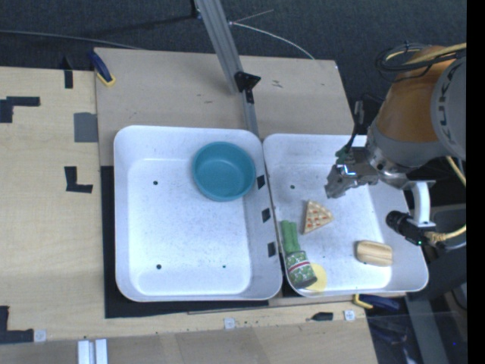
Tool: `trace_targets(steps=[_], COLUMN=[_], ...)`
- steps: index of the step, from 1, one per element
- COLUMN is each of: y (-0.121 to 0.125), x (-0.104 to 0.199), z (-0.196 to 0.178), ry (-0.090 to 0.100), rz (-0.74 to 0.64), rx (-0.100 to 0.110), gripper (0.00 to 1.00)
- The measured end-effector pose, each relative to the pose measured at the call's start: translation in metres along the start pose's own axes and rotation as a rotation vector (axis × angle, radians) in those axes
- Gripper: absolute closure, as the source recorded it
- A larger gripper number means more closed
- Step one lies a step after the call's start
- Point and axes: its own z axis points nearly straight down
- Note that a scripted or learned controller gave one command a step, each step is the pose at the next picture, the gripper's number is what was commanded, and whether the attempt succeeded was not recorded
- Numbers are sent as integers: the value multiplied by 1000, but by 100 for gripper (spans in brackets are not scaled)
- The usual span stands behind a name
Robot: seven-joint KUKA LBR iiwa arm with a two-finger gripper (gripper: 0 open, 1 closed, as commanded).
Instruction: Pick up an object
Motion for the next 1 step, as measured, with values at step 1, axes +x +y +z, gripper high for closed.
trace_targets(steps=[1], y=[0], x=[0], z=[-18], ry=[1], rz=[1], rx=[3], gripper=[100])
